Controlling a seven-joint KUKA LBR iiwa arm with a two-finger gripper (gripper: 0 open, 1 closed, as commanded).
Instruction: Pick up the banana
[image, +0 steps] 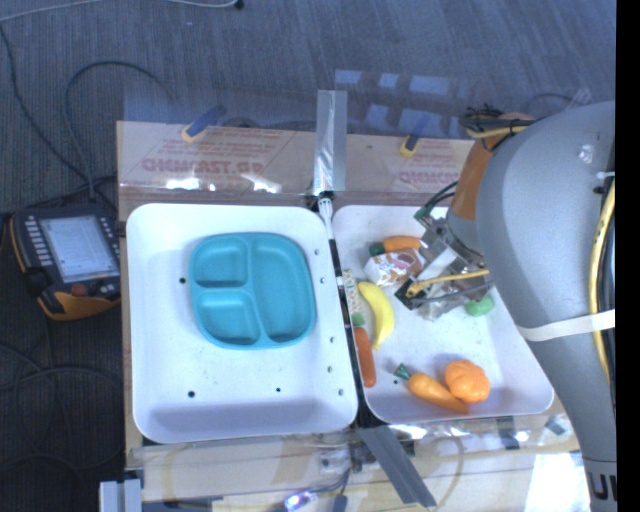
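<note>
Two bins sit side by side on the bench; the left bin (150, 330) holds a divided tray (250, 288) near its middle; in the right bin (520, 345) the banana (377, 309) lies by the left wall, with a chilli (363, 355) just below it along that wall; my gripper (440, 285) hangs to the banana's right, above the bin floor; a packet (391, 266) lies behind the banana; a carrot (432, 389) and an orange (467, 379) touch near the front edge; a handheld controller (65, 255) rests on the floor, left of the bench.
</note>
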